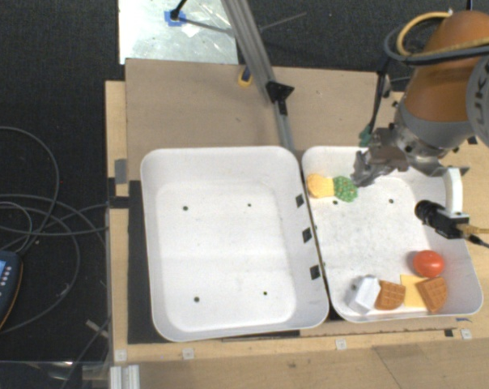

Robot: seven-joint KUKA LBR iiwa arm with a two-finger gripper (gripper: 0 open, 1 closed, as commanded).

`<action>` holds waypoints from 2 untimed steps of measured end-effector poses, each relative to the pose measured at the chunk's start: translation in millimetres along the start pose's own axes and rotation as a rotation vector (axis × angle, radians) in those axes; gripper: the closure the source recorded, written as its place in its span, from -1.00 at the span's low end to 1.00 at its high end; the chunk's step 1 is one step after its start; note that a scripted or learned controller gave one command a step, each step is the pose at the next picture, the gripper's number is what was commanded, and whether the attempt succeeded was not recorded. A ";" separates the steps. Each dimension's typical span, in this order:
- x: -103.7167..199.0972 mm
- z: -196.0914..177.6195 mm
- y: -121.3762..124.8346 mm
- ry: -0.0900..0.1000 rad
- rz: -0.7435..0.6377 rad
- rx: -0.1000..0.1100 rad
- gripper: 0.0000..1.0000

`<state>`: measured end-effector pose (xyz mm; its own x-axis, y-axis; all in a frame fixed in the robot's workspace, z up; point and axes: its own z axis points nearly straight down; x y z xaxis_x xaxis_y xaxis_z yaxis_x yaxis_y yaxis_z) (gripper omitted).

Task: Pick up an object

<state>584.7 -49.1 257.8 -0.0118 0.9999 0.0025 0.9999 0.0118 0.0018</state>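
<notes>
- I cannot tell how the gripper stands; the arm's bulk masks it.
- It hangs in the right bin, just beside the pineapple toy at 3 o'clock.
- Tomato, 2 waffle pieces and white block cluster at 5 o'clock.

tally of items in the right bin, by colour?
Yellow and green: 1, pineapple toy
Red: 1, tomato
Brown: 2, waffle pieces
Yellow: 1, flat slice
White/grey: 1, small object
Total: 6
</notes>
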 end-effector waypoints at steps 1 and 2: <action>46.5 13.4 2.9 -0.001 0.002 0.002 1.00; 102.6 20.4 -9.0 0.000 0.001 0.002 1.00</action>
